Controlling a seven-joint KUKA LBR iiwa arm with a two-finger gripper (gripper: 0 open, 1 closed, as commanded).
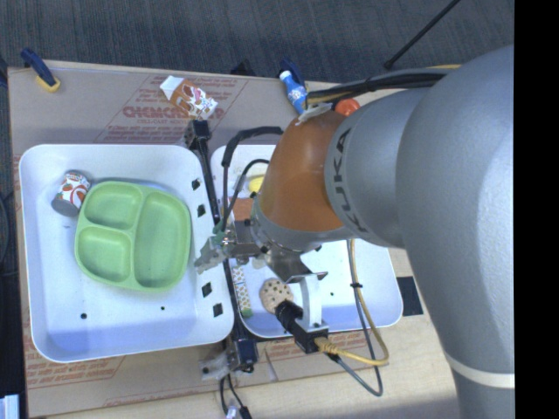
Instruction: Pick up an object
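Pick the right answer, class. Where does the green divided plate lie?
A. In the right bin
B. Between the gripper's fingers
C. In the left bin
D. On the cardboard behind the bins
C: the green plate lies flat on the floor of the left bin, beside a small can, well apart from the arm over the right bin.

Dark grey ribbed floor [175, 16] lies beyond the table [131, 112] — its top covered in printed brown cardboard, evenly lit.
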